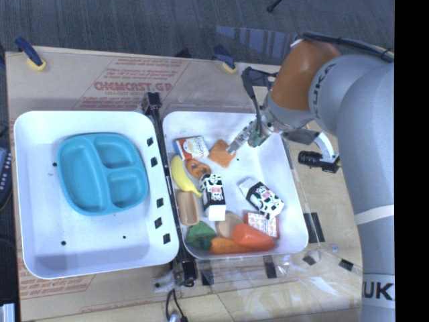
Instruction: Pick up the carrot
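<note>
The carrot point(226, 246) lies along the near wall of the right bin point(289, 173), orange with a green leafy end point(200, 235) pointing left. A red-orange piece point(253, 236) rests against its right side. My gripper point(239, 141) hangs over the far part of the same bin, well away from the carrot. Its tip is just beside an orange square block point(220, 154). I see nothing held in it.
The right bin also holds a banana point(179, 174), two cow-patterned cartons point(214, 190) point(265, 200), a hot dog bun point(188, 208) and small packets. The left bin point(33, 200) carries a blue divided tray point(104, 172). The arm's body covers the right bin's far right corner.
</note>
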`<state>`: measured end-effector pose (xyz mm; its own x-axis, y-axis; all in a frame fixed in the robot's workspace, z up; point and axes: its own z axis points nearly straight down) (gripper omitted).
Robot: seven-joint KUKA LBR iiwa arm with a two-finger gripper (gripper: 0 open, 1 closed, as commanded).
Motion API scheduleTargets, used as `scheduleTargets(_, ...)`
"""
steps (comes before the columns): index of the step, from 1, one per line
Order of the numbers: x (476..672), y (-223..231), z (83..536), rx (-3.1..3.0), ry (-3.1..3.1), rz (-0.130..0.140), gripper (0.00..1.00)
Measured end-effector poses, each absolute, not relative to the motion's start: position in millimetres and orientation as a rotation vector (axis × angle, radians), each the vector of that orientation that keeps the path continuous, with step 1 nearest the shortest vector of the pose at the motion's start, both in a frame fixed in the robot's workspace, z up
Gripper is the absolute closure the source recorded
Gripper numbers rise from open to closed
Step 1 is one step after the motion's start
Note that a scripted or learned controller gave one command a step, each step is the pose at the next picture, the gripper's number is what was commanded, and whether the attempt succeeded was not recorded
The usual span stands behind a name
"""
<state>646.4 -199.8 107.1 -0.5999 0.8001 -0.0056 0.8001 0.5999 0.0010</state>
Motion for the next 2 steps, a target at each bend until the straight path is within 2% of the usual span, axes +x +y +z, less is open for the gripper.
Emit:
scheduleTargets(1,614.1,-173.3,222.1,1.451,2.769,0.003,1.0)
scheduleTargets(2,611.2,-172.9,214.5,1.46,2.78,-0.002,0.0)
